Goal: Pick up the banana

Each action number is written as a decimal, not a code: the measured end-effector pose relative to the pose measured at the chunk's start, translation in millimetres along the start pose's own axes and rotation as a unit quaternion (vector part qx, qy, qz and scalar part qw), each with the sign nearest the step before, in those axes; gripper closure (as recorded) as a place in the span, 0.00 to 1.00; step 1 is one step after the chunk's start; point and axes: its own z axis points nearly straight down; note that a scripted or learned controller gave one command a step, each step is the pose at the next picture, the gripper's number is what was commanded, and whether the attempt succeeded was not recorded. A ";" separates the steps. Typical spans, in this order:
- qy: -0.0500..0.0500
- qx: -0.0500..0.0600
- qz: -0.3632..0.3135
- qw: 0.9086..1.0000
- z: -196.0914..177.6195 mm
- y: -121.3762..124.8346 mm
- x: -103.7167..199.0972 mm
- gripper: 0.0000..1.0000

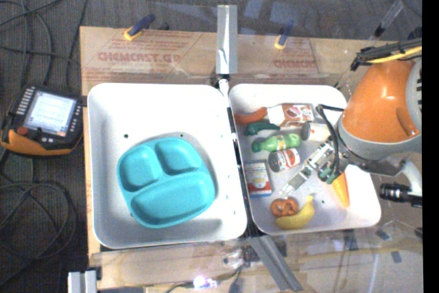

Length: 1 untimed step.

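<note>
Yellow banana (296, 216) is lying at the right bin's (363, 216) front edge, touching a pretzel (282, 205). We are judging it light, smooth and curved; grasp across its middle. We cannot tell the gripper's (312, 168) state.

Overhead view of the bench. The gripper (317, 162) hangs low in the right bin (357, 215), its orange-banded arm (377, 113) entering from the right. The banana (298, 215) lies below and slightly left of the gripper, apart from it, touching a pretzel (283, 205) on its left. A small can (285, 159) sits just left of the gripper, a green bottle (277, 143) above-left, a carrot-like orange piece (341, 190) below-right. Far left, a teal divided plate (167, 180) rests in the left bin (103, 120).
</note>
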 end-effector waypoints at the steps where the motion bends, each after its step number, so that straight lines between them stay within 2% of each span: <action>1: 0.001 0.001 -0.173 0.985 50.9 -5.8 -5.2 0.00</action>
